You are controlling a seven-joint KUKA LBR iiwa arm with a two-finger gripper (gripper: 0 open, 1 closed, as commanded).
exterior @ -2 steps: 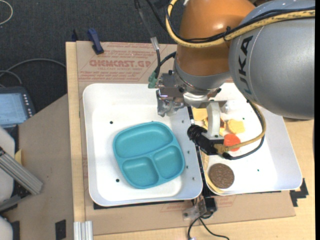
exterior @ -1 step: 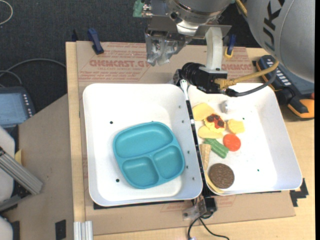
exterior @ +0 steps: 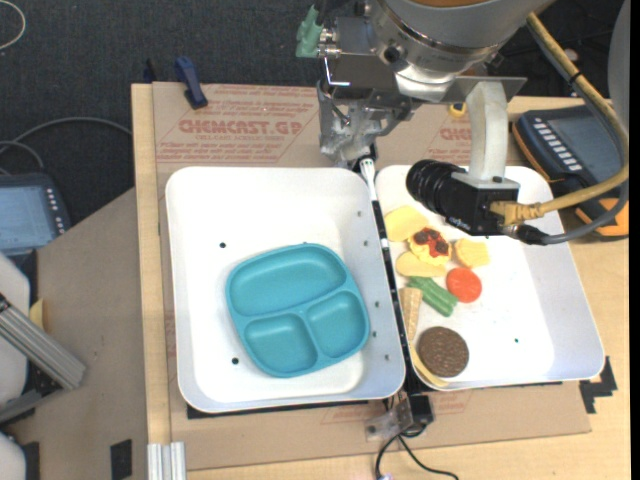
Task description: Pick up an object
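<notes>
The teal divided plate [exterior: 295, 308] is lying flat in the middle of the left bin [exterior: 190, 268], and everything else is best placed from it. The gripper [exterior: 352, 144] is hanging above and beyond the plate's far right corner, over the far rim where the two bins are meeting. I cannot tell how far open it is, since its tip is blending into the metalwork, and I am seeing nothing held in it. To the plate's right, in the right bin [exterior: 540, 308], a cluster of small toy food pieces is crowding the near wall: a yellow piece [exterior: 404, 222] farthest back, a yellow slice with red spots [exterior: 430, 243] just in front of it, an orange-red round piece [exterior: 463, 285] further right, and a green piece [exterior: 434, 295] touching it on the plate's side. A brown disc [exterior: 442, 351] is sitting off the plate's near right corner, a little apart from the rest. That disc is looking like the easiest pick. It is probably light, stiff plastic, not fragile, but smooth and low, so it is likely to slip if pinched on its flat faces. Closing across its rim from straight above is seeming the safest hold. The plate itself is appearing rigid and light, yet too wide to span, so only its raised edge is offering a grip.
</notes>
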